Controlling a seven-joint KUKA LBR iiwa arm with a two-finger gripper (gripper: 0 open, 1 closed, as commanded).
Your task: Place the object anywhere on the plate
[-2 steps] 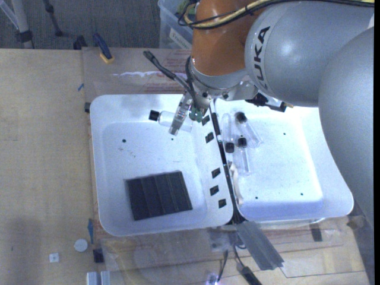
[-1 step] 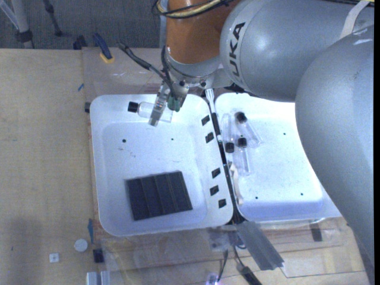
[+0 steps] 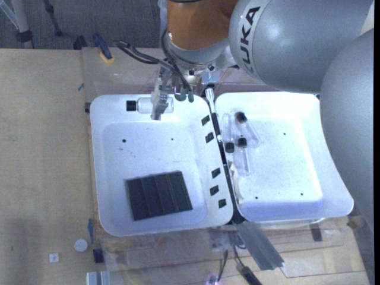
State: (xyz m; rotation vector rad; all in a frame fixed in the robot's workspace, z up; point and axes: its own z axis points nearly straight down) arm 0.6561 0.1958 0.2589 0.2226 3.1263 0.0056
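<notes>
Wooden counter (image 3: 41,159) carries two shallow white plastic bins side by side; grey carpet shows beyond its far edge. Left bin (image 3: 113,135) holds a dark ribbed rectangular plate (image 3: 158,195) near its front. Right bin (image 3: 297,159) holds clear plastic tubes w/ black caps (image 3: 240,140) by its left wall. Gripper (image 3: 159,108) hangs over left bin's far rim; can't tell if fingers are open or closed.

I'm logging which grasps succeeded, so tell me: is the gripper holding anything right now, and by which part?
It cannot be told. The gripper sits at the far rim of the left bin, its tips blurred against the white.
</notes>
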